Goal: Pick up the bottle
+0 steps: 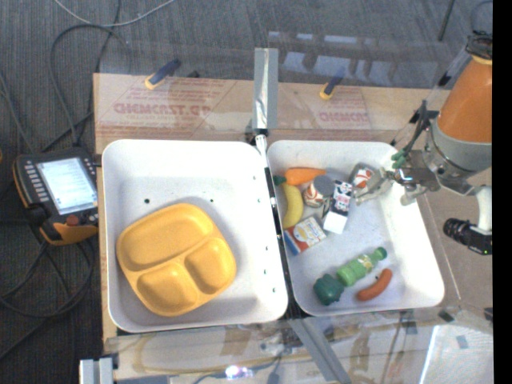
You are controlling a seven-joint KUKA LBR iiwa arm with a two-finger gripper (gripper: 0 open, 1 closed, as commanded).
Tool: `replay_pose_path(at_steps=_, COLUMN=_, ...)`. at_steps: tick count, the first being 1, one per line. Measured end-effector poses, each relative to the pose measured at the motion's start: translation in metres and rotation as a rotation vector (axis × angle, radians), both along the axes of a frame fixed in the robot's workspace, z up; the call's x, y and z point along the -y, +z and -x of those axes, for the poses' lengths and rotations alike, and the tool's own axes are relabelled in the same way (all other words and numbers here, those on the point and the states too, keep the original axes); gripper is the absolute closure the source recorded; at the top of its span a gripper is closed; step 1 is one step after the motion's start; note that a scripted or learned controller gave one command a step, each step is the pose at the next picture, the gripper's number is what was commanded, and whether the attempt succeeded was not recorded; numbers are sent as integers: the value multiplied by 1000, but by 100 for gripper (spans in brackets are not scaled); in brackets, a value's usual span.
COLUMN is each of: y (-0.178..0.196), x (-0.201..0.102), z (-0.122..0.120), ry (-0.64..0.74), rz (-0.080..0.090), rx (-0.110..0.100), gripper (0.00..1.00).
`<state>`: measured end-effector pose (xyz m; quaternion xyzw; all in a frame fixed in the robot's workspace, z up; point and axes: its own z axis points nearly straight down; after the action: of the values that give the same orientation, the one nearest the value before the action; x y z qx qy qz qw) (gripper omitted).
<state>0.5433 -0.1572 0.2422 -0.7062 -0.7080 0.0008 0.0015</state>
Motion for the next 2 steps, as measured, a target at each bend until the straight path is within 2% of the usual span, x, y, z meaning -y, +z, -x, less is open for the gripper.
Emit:
replay_pose_path(at_steps=1, y=-134, x=24, z=35, ry=-60, rz=-1, rx=-1, gripper=0)
replay_pose_path(at_steps=2, y=-90, x=8, z=60, ry=138, rz=-1, rx=0, gripper=0)
